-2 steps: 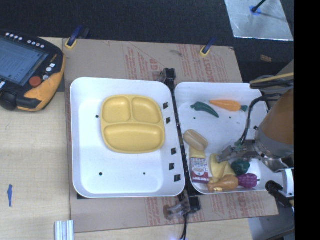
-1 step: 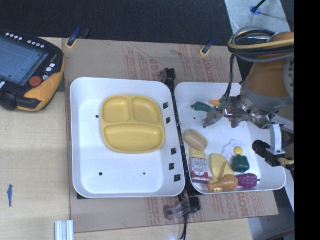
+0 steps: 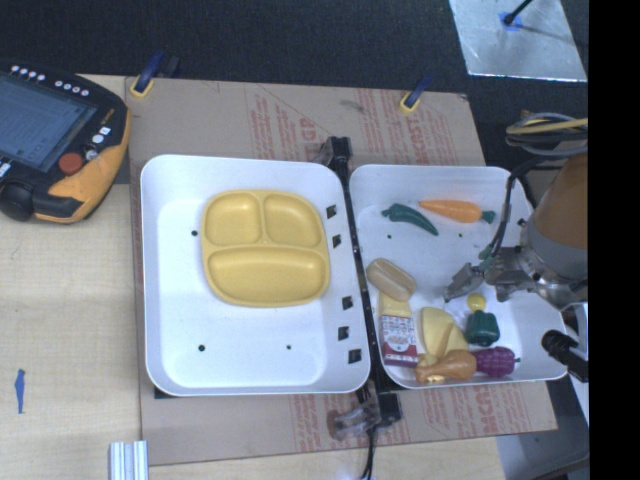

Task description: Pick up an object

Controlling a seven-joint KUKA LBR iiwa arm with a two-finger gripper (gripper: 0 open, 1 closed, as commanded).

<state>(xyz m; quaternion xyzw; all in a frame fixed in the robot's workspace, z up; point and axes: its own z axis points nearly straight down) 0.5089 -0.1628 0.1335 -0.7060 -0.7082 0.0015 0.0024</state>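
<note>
The right bin (image 3: 440, 183) holds several toy foods. An orange carrot (image 3: 452, 210) and a dark green chili (image 3: 410, 218) lie at its far side. A tan bread roll (image 3: 390, 278) rests near its left wall. At the near edge lie a ketchup packet (image 3: 398, 334), a yellow cheese wedge (image 3: 440, 328), a brown-orange piece (image 3: 446, 368), a green pepper (image 3: 482, 328) and a purple eggplant (image 3: 497, 361). My gripper (image 3: 482, 284) hangs low over the bin's right part, just above a small yellow piece (image 3: 476, 302) and the green pepper.
The left bin (image 3: 170, 298) carries a yellow divided plate (image 3: 266, 247). A teach pendant (image 3: 55, 143) lies on the bench at far left. Clamps stand between the bins at the far end (image 3: 338, 151) and the near end (image 3: 360, 418). Cables (image 3: 545, 126) run at right.
</note>
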